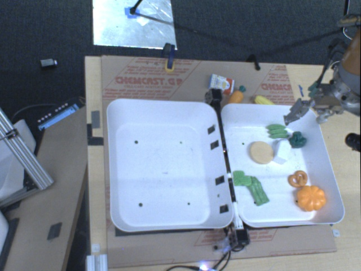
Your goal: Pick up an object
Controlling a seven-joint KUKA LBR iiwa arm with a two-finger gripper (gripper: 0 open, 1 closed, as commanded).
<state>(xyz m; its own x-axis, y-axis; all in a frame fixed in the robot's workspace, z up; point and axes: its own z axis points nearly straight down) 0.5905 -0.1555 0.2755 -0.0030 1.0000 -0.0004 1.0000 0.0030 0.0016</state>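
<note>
Fingers [295, 113] of your gripper [307, 113] stood apart and empty above the far right corner of the right bin [333, 205], while the green pod [277, 131], tan disc [262, 152], pretzel [298, 178] and orange pumpkin [311, 197] lay loose inside it.

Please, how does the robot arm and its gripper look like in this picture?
The arm is grey, with an orange band above the wrist. The gripper is grey metal, with angular parts and a small blue mark on its side. A dark cable runs along the arm's upper part. Finer details are too blurred to tell.
</note>
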